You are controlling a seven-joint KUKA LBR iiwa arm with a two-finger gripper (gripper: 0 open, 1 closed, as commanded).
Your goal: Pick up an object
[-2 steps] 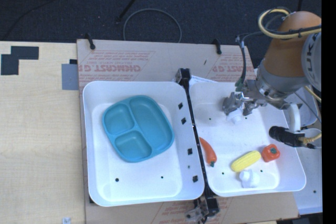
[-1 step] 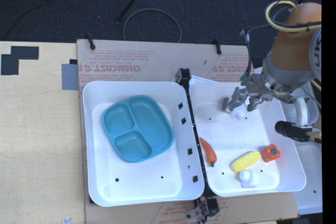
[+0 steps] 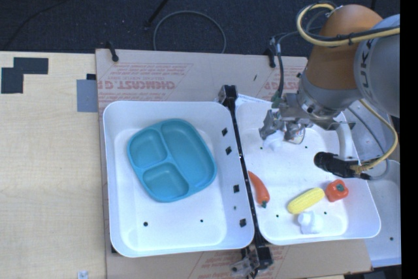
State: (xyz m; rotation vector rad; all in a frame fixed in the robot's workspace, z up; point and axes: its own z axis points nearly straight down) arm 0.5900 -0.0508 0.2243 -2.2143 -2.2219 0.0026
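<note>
- Toys to pick from lie in the right-hand bin [image 3: 356, 215], as the camera sees it: a yellow corn [image 3: 305, 200], an orange carrot [image 3: 259, 187], a small red-orange toy [image 3: 337, 190] and a little white thing [image 3: 309, 222].
- The yellow corn rests near the front of this bin, between the orange carrot and the small red-orange toy. The red-orange toy is just beside one end of it. The little white thing is just in front of it, very close.
- The orange carrot lies right by the wall that parts the two bins.
- All four toys sit flat on the bin floor. None of them is off the floor.
- The gripper [image 3: 279, 134] is low over the back part of the same bin, well apart from the corn and its neighbours. I cannot tell if it is wide or narrow. I see no toy in its hold.
- A pale blur shows just under the gripper. It is too fuzzy to say what it is.
- The left-hand bin [image 3: 130, 219] holds a blue plate [image 3: 171, 159] with three parts.
- I think the job is not done yet, since no toy is picked up. What is left is to get over one toy, go down, grab it and lift it.
</note>
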